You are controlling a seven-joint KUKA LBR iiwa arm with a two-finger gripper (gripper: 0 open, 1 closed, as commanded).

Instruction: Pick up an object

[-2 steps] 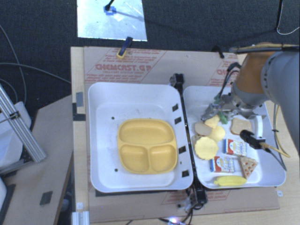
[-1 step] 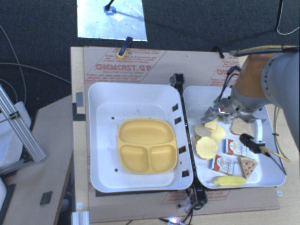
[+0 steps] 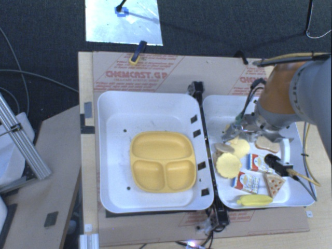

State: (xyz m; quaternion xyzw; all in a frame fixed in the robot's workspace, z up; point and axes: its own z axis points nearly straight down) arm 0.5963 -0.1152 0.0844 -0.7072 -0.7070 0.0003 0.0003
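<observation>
The right white bin [image 3: 218,108] holds several toy foods. Two flat yellow discs lie side by side, one [image 3: 228,165] near the divider and one [image 3: 240,148] just behind it, with a small tan piece [image 3: 224,148] at their left. Also there are two red-and-white cartons [image 3: 254,162] [image 3: 248,182], a pizza slice [image 3: 273,184], a long yellow piece [image 3: 254,200] at the front wall and a slice of toast [image 3: 267,144]. My gripper [image 3: 234,133] hangs low in this bin, just behind the discs and the tan piece. Nothing shows between its tips.
The left white bin [image 3: 114,113] holds a yellow three-compartment tray [image 3: 163,161] in its middle. A black divider strip [image 3: 205,139] runs between the bins. The grey arm with its orange band [image 3: 280,95] crosses the right bin's back right part.
</observation>
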